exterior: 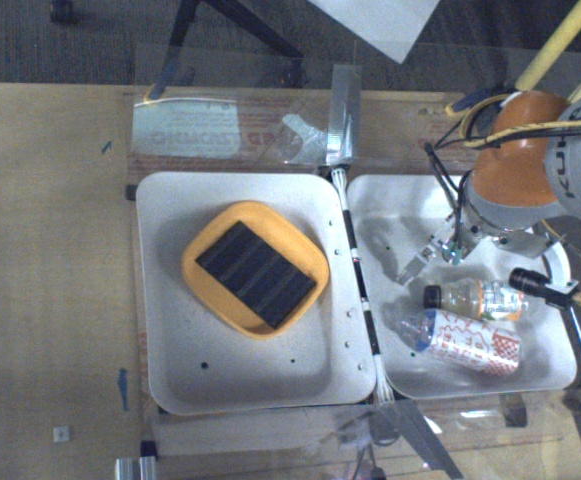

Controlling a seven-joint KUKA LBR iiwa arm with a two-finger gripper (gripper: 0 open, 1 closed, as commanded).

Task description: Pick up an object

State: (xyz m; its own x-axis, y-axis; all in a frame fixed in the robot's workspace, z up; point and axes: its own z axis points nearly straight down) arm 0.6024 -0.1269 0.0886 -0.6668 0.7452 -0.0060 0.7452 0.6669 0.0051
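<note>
Scanning from the left, the left bin (170, 368) was seen to hold one item, an orange tray with a dark ribbed insert (255, 268), lying flat near the middle and well apart from the arm. The right bin (400, 203) was seen beside it, their rims touching along the centre seam. Low in that bin two candidates were noted: a small clear bottle with a black cap (475, 298) lying on its side, and just below it, touching or nearly so, a crumpled red-and-white patterned packet (470, 345). The gripper (425, 261) was found above the upper part of the right bin, angled down-left, its fingers spread apart with nothing between them; the bottle's cap end lay just beside and below the tips. The arm (515, 163) with its orange band was placed over the bin's right rear corner.

Progress was judged early: nothing was gripped, nothing lifted. Left to do: descent onto an item, probably the bottle, closing of the fingers, and the lift.
</note>
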